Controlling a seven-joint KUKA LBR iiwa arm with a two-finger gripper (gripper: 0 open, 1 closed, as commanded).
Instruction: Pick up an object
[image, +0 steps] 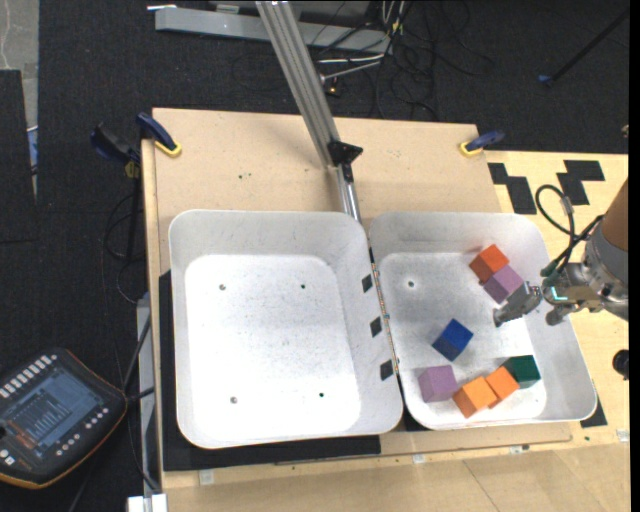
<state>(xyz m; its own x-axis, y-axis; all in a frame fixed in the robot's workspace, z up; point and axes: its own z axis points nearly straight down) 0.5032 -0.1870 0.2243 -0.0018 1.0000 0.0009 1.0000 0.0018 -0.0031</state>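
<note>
The right bin (420, 270) holds several small blocks. An orange block (489, 262) and a pale purple block (502, 283) touch each other near its far right. A blue block (453, 338) lies in the middle. Along the near wall sit a purple block (436, 382), a second orange block (477, 392) and a green block (522, 372). My gripper (532, 309) hangs low over the bin's right side, just below and right of the pale purple block. It is open, with bare bin floor between its fingers.
The left bin (200, 240) lies beside the right one on the wooden bench (250, 150). A metal pole (310, 95) slants up from the gap between the bins. A teach pendant (50, 410) lies at the lower left.
</note>
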